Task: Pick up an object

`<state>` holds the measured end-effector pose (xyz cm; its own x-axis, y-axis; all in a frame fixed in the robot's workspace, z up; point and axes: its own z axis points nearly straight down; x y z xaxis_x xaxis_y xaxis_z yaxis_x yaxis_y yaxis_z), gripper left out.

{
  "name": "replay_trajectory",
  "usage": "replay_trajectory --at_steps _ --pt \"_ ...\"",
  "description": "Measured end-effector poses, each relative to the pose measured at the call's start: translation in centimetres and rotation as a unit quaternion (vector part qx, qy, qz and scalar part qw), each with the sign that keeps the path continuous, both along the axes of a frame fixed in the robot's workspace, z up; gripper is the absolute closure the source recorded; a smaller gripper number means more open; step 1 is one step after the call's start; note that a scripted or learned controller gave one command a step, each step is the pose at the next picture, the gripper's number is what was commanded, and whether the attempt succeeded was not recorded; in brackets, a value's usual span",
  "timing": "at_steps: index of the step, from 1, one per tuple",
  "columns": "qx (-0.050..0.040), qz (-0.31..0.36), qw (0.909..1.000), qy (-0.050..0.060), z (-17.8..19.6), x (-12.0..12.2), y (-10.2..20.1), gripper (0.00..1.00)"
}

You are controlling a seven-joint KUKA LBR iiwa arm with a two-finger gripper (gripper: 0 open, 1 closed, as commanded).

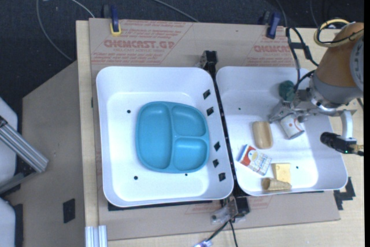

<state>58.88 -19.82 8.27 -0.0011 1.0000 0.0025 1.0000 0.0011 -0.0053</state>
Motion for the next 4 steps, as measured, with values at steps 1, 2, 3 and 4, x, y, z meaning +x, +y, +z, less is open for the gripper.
replay_trajectory --at_steps 1,2,3,4 --pt "-0.0005 0.0 1.0 -0.003 1.4 0.2 0.0 1.0" --pt "-0.0024 0.0 1.0 -0.006 7.9 0.4 -0.1 1.0" --pt "-0.0026 0.0 1.0 -0.007 14.2 1.3 -0.2 1.0" --pt "-0.0026 0.0 1.0 -0.007 19.9 0.5 -0.5 1.0"
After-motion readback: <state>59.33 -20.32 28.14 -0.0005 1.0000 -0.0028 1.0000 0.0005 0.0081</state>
